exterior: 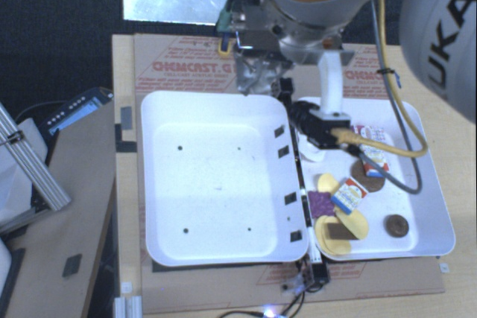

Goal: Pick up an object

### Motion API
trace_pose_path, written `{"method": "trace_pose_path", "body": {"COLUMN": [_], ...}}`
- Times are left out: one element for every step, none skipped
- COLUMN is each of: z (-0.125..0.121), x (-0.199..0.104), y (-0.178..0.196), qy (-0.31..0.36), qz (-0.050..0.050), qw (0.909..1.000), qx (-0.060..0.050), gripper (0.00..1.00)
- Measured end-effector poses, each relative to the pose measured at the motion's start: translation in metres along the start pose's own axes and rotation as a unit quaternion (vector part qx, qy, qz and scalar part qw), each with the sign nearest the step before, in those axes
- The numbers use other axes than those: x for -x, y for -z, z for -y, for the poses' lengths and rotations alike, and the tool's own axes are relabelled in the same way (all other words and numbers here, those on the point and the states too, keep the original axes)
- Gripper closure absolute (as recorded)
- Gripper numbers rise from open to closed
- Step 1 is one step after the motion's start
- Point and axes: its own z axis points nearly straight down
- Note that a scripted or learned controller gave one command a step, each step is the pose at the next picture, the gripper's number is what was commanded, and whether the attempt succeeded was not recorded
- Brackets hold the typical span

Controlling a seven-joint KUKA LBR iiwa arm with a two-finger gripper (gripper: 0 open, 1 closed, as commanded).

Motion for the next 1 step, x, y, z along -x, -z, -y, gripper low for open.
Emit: {"method": "trace_pose_path", "body": {"z": [-0.0365], "x": [-0.0021], "y": [0.0311], "qy": [-0.003], "qz": [0.000], "qw": [1.0000], "qx": [0.002], "gripper": [1.00]}}
